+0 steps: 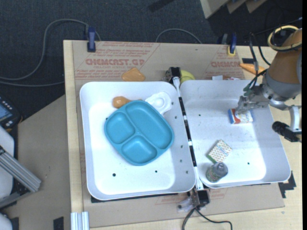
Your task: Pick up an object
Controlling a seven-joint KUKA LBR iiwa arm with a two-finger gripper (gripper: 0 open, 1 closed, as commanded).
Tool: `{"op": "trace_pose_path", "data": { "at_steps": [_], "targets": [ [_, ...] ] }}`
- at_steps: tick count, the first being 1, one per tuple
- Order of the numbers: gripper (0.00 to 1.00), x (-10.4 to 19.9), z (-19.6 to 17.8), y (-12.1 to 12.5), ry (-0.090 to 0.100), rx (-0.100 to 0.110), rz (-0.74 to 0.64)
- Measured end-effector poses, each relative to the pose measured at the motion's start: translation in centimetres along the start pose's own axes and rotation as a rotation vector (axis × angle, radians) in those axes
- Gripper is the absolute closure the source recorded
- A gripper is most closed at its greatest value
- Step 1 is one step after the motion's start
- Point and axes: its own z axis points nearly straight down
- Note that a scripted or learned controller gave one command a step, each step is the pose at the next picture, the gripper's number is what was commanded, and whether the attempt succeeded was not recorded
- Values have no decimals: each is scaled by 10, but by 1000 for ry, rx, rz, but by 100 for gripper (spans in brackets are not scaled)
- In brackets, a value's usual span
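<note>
Right bin [268, 143]: gripper [245, 104] above packet [240, 116]

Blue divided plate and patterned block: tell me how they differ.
The blue divided plate lies in the left bin; the patterned block lies in the right bin. The plate is far larger, covering much of its bin's floor, while the block is small. The plate is plain blue with three compartments; the block is pale with a fine speckled pattern. Both lie apart from the gripper.
</note>
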Motion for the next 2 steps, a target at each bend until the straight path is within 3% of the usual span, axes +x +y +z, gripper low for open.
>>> {"op": "trace_pose_path", "data": {
  "at_steps": [1,2],
  "targets": [
    [100,51,-66,-23,4,9,-3],
    [0,48,-62,-24,3,14,1]
  ]
}}
